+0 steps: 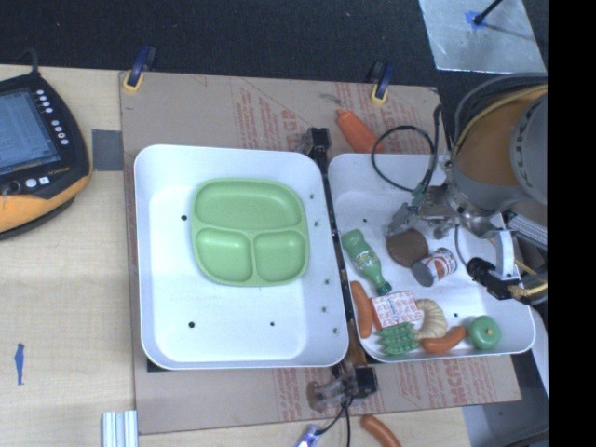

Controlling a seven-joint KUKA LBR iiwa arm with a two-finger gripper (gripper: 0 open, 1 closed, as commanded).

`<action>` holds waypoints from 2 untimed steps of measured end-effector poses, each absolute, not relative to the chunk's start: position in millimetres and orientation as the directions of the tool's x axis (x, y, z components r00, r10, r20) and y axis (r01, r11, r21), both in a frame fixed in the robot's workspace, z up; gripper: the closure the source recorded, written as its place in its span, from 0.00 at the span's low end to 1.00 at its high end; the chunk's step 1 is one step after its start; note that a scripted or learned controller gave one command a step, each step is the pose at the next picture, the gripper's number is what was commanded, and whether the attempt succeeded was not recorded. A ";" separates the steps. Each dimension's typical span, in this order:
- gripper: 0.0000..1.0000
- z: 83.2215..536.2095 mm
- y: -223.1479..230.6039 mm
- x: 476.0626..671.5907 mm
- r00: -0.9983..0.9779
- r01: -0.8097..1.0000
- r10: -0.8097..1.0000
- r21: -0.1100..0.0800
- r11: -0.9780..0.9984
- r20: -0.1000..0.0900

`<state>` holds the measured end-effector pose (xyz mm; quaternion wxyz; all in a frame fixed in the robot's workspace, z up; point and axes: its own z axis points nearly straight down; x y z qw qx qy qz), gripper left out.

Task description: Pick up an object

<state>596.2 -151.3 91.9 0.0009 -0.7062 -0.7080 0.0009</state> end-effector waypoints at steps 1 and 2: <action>0.00 92.2 -175.0 656.4 -0.005 1.000 1.000 -0.003 0.005 0.000; 0.00 106.4 -152.6 572.0 -0.004 1.000 1.000 -0.004 0.004 0.000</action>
